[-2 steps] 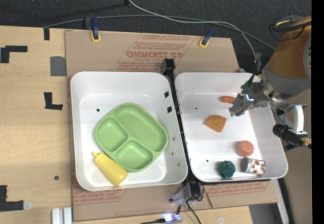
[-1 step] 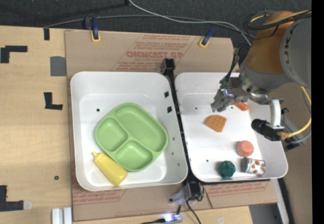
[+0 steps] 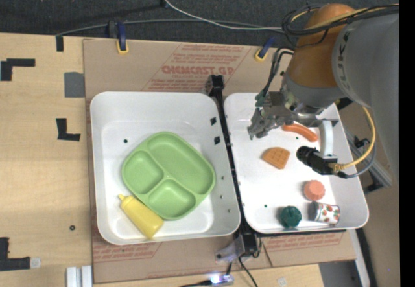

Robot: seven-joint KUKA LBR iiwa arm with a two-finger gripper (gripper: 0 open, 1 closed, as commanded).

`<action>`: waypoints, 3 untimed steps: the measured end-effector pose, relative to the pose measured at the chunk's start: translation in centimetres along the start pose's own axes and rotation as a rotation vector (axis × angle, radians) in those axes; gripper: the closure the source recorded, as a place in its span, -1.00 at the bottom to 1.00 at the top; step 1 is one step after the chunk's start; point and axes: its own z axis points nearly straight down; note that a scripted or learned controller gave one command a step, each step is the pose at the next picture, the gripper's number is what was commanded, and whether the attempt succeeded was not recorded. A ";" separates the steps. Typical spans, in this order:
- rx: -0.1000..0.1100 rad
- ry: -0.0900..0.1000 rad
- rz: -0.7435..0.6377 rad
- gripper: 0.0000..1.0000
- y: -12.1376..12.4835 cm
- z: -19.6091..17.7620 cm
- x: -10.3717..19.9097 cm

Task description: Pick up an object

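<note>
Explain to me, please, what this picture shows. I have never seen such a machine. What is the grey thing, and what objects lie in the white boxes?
The grey thing is a robot arm with an orange band, reaching in from the right. One camera looks down at a slant from above. Its gripper hangs over the right bin; nothing is seen held in it. That bin holds a waffle-like piece, an orange sausage, a pink disc, a green lump and a small can. The left bin holds a green divided plate and a yellow bottle.
</note>
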 end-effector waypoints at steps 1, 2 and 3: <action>0.001 -0.001 0.001 1.00 1.0 0.3 4.5; 0.000 0.000 0.000 1.00 2.5 0.6 10.0; 0.000 0.000 0.001 1.00 3.8 -0.1 14.7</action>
